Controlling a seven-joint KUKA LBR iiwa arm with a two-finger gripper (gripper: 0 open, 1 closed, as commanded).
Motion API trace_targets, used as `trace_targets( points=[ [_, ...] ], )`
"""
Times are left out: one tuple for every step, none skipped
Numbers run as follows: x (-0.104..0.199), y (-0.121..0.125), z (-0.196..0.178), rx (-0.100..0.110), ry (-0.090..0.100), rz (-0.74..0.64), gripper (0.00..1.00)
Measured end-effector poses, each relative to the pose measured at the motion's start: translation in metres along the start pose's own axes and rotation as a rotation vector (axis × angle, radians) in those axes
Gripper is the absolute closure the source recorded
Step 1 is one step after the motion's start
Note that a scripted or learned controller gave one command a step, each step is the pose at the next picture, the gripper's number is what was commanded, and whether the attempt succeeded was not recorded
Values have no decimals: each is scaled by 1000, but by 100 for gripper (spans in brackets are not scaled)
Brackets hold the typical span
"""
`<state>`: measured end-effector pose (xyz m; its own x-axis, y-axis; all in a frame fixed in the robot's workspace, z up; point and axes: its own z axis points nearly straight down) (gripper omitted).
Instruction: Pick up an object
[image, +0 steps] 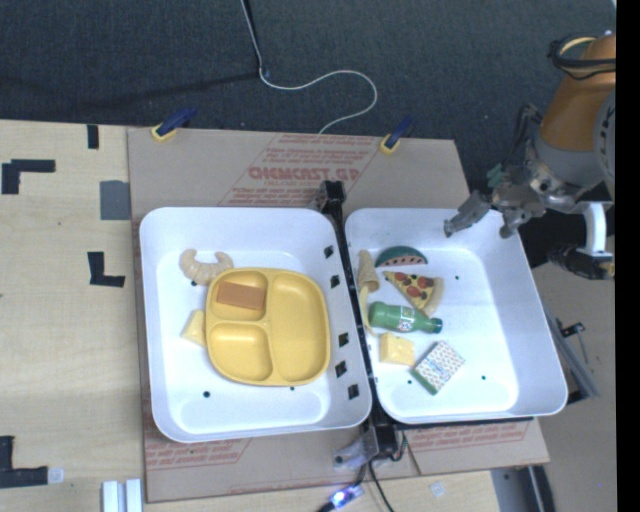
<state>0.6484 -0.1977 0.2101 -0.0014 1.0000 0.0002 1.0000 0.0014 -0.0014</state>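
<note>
In the right bin (500, 300), you have lots of bare white floor on the right side and along the far edge. The toys sit close together on its left side: a watermelon slice (402, 257), a pizza slice (415, 288), a green bottle (403, 319), a cheese piece (397, 350) and a little patterned box (438, 366). The gaps between them are tight. In the left bin (170, 400), a big yellow tray (268, 326) takes up the middle. A croissant (203, 265) sits just past it. You get open floor along the near edge and the far right corner.
</note>
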Motion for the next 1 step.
trace_targets(
  points=[
    [5, -8, 48, 3, -1, -1, 0]
  ],
)
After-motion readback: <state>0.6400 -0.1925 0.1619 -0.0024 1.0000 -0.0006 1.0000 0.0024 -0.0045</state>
